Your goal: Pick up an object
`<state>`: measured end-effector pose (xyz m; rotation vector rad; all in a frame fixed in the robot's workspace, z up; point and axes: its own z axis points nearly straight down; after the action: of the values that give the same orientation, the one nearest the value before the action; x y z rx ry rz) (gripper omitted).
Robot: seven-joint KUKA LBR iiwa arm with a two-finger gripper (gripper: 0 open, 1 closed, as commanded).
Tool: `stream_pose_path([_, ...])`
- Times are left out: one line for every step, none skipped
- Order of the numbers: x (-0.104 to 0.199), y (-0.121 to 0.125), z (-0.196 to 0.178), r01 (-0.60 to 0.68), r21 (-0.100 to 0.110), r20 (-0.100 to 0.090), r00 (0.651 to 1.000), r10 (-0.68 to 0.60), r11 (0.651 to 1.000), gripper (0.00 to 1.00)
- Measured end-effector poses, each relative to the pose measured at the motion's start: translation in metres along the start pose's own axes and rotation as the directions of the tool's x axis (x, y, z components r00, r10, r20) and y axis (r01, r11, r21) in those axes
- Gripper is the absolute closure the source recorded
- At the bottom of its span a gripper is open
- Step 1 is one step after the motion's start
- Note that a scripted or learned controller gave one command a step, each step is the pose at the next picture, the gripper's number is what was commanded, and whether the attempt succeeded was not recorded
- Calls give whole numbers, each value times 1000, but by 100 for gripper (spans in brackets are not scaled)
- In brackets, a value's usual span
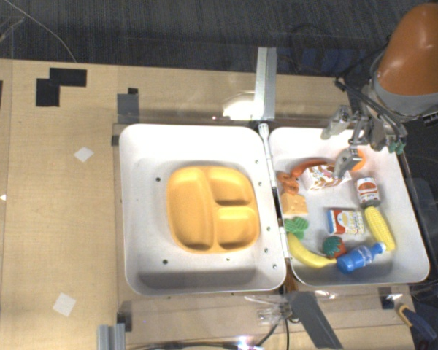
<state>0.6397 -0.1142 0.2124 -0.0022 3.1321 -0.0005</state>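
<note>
Bench: wooden bench (51, 217) is carrying two white bins side by side, with dark carpet running behind it.
Left bin: the left bin (142, 195) is holding a yellow divided tray (212, 208) lying flat in its middle.
Right bin: the right bin (412, 257) is crowding together the pickable things: a snack packet (317, 176) with red and white print, a small bottle with a red label (367, 192), a corn cob (379, 227), a small carton (347, 222), a banana (306, 254), a blue bottle (360, 258), a green piece (297, 226) and an orange cracker-like piece (295, 205).
Arm: the grey arm is reaching in from the right, its orange band (416, 49) sitting over the bin's far right corner.
Gripper: the gripper (345, 168) is hanging just above the snack packet's right end; whether it is spread or closed cannot be told from this angle, and nothing is visibly held.
Step in hand: seemingly descending toward the snack packet.
Doing it well: the packet is lying flat and looks thin, so coming straight down and closing across its narrow edge should serve best.
Risk: the red-labelled bottle is standing just beside it and could get nudged.
</note>
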Motion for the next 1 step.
stream_pose_path([-31, 35, 20, -64, -2, 1, 998, 64, 998, 0])
